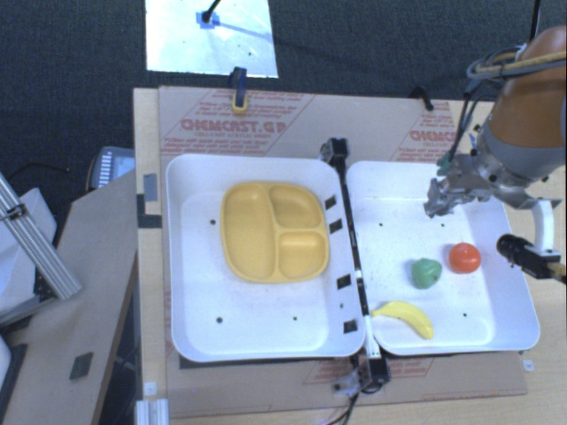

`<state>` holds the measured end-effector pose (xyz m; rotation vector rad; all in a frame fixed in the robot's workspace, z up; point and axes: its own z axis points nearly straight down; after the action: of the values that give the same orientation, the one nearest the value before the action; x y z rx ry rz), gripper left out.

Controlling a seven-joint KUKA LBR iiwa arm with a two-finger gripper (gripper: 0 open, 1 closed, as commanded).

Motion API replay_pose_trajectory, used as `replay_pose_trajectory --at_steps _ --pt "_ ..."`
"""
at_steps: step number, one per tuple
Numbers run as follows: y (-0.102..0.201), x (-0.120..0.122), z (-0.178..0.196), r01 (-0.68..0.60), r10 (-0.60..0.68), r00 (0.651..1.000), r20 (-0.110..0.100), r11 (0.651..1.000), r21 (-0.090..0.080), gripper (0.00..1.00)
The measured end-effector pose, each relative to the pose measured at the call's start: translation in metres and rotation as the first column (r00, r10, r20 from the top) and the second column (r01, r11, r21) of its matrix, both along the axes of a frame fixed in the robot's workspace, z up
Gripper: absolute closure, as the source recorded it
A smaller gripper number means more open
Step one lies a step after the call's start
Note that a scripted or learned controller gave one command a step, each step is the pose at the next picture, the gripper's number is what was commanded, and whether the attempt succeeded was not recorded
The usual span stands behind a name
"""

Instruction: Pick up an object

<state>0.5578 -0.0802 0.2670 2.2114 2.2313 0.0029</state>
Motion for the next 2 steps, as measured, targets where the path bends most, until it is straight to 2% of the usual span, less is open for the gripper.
replay_pose_trajectory --at_steps 1,2 --pt "0.052 0.015 -0.008 -0.001 0.001 1.000 0.000 1.000 0.001 1.00" --pt "0.096 0.019 -0.014 0.000 0.000 1.000 0.001 1.000 0.000 1.00"
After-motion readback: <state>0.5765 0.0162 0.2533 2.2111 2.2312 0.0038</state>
